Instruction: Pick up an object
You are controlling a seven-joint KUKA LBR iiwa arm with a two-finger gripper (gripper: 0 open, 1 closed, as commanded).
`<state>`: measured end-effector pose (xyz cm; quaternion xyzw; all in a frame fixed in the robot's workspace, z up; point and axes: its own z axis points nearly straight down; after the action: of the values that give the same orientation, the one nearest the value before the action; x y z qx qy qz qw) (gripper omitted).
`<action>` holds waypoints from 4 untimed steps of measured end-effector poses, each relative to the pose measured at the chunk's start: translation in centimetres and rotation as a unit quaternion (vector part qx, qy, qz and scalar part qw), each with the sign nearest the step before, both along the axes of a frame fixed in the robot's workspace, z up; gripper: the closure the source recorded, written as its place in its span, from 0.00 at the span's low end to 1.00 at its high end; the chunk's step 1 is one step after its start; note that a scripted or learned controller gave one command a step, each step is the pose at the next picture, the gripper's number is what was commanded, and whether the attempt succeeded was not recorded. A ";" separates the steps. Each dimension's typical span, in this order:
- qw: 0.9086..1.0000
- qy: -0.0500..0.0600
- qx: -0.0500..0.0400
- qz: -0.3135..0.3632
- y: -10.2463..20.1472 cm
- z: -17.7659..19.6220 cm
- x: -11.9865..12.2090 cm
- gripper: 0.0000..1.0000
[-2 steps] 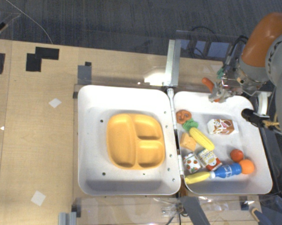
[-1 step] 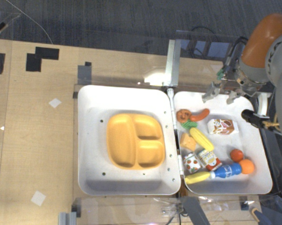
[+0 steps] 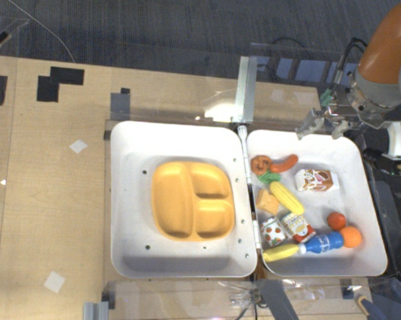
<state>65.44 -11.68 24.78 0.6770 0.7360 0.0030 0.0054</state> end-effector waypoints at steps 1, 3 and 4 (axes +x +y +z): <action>1.000 0.009 0.001 0.007 -3.4 -14.8 1.2 0.00; 1.000 0.007 0.002 0.023 0.4 -15.8 0.0 0.00; 1.000 0.002 0.001 -0.011 -2.9 -16.1 -2.1 0.00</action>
<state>63.38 -14.56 8.72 0.6851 0.7284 0.0019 0.0035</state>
